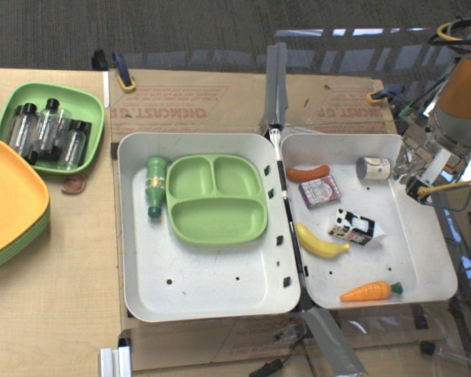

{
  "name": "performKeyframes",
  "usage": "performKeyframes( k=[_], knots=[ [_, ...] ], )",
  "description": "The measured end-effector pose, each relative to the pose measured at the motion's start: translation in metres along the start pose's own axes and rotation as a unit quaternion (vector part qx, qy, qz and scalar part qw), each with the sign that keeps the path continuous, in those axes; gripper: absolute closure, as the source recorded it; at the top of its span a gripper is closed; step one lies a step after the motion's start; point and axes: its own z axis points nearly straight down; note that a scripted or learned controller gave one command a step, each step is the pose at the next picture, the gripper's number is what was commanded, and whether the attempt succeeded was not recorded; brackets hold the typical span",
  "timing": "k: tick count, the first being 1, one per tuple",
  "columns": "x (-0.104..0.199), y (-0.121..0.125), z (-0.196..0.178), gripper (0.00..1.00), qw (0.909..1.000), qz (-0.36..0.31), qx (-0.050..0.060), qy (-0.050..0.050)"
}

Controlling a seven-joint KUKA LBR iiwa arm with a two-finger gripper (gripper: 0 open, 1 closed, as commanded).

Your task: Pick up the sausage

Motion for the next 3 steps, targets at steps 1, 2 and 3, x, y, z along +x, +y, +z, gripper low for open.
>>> performKeyframes(
  k=[1, 2, 3],
  knots=[
    [0.038, -0.004, 0.059, 1.00, 0.9954, 0.096, 0.008, -0.006],
    [-0.007, -0.036, -0.007, 1.00, 0.9491, 0.315, 0.002, -0.001],
    [-0.033, -0.027, 0.055, 1.00, 0.9490, 0.315, 0.003, 0.001]
  ],
)
